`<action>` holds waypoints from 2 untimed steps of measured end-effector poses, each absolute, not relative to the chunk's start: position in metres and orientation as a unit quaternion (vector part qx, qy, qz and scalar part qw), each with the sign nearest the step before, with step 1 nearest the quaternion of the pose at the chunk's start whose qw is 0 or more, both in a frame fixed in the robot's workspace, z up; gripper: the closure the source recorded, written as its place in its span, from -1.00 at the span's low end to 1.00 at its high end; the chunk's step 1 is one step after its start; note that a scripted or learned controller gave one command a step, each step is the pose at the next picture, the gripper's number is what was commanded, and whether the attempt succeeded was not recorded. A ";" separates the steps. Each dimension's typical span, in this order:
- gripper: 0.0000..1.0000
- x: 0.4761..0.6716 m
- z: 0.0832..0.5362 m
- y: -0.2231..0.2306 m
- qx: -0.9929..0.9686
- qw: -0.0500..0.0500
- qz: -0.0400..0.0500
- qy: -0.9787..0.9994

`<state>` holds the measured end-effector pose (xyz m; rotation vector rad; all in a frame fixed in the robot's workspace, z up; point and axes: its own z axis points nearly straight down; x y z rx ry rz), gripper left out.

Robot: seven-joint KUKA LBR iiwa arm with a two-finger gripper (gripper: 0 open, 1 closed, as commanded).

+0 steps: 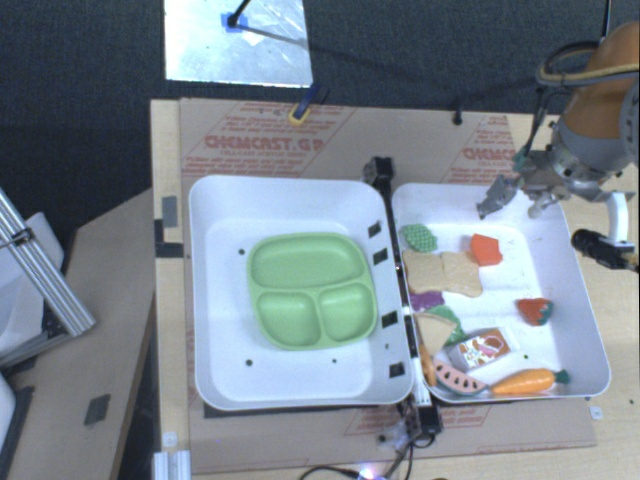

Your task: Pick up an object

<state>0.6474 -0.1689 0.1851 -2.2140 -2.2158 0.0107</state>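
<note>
My gripper [517, 206] hangs over the back edge of the right bin [583, 298], open with nothing between its fingers [491, 204]. Below and to its left in that bin lie an orange block [486, 249], a green knobbly toy [418, 236] and a tan bread-shaped piece [448, 273]. Nearer the front are a red strawberry [534, 310], a purple piece [426, 299], a small printed packet [480, 349], a watermelon slice [458, 380] and a carrot [520, 380]. The orange block is the closest item to the gripper.
The left bin [220, 218] holds a green divided plate [308, 290]. A black divider with clips [392, 268] runs between the bins. A shiny metal sheet [238, 28] lies behind the bench, and an aluminium frame [40, 278] stands at the far left.
</note>
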 end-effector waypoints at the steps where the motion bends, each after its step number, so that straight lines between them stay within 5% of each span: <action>1: -1.00 0.650 0.194 -0.168 -0.706 -0.001 0.000 -0.708; 2: -1.00 0.655 0.153 -0.169 -0.705 -0.001 0.000 -0.709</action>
